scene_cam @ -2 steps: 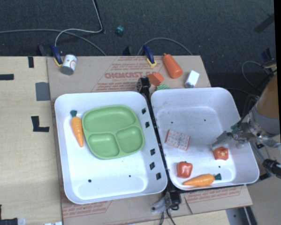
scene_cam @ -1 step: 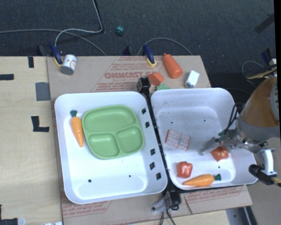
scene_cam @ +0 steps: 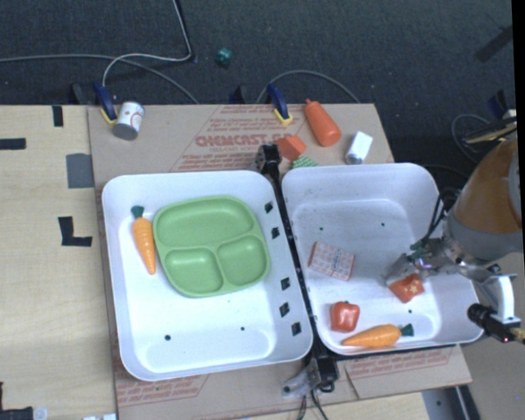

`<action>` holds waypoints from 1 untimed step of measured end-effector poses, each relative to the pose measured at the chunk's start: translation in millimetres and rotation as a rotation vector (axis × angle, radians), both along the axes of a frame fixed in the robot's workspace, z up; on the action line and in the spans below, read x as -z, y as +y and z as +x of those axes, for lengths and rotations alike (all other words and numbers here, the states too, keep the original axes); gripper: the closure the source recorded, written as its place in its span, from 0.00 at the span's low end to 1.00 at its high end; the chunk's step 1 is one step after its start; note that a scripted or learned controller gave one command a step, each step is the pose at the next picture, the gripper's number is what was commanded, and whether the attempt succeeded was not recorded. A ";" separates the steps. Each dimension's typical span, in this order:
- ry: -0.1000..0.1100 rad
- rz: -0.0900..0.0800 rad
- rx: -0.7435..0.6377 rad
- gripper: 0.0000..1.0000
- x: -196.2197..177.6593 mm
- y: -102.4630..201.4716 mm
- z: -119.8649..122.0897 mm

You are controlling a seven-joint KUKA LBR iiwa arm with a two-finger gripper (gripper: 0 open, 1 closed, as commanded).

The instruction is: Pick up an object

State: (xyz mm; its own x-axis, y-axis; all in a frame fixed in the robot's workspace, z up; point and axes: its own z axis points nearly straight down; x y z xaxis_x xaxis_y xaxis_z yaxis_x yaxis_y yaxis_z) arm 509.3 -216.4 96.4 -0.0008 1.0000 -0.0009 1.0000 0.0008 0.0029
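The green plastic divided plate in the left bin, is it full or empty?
Empty. All three compartments of the green plastic divided plate show bare green. The orange toy carrot lies beside it on the bin floor, not on it.

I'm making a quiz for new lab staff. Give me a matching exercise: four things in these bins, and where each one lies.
Things:
1. green plate
2. carrot with its leaf end toward the back
3. red pepper
4. patterned card

Places:
A. left bin, against the plate's left side
B. right bin, just above the other carrot
C. middle of the left bin
D. right bin, near its middle

Pairs: 1-C, 2-A, 3-B, 4-D
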 end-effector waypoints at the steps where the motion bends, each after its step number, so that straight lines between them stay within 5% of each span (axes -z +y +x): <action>1: 0.002 0.001 -0.001 1.00 -101.9 56.9 59.5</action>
